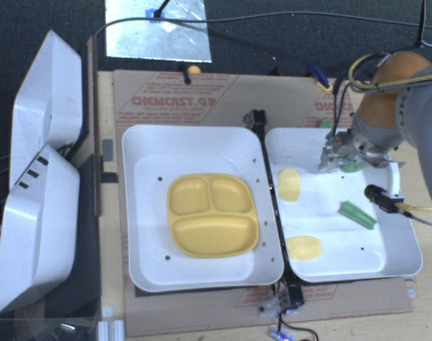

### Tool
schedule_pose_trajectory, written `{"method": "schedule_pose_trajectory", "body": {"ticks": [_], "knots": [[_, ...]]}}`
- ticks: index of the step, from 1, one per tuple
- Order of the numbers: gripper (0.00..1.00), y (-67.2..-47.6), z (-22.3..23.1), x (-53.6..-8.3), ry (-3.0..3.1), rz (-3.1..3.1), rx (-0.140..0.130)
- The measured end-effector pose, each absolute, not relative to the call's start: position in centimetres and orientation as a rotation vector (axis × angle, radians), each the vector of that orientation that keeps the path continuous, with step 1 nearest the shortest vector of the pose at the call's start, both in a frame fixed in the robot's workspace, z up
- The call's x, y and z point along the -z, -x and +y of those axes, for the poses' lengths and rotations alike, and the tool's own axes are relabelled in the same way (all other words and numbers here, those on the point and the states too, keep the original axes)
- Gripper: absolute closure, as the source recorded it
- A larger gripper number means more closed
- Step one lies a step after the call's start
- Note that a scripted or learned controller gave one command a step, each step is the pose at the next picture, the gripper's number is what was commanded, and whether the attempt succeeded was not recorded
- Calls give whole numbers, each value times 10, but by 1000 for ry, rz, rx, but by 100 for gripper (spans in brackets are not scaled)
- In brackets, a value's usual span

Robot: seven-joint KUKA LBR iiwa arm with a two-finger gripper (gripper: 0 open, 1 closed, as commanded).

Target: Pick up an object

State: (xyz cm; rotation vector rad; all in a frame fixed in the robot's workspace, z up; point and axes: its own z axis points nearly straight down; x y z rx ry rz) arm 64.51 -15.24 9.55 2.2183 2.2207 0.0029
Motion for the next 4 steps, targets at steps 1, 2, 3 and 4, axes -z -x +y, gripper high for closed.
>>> {"method": "schedule_pose_trajectory", "body": {"ticks": [1,2,3,4], "knots": [[100,-650,-155,-139,-2218,2220,-4],[100,-645,-158,-184,-2219,2219,-4],[100,-646,-159,-215,-2219,2220,-3],[100,-640,-101,-209,-2216,2227,-1]]}}
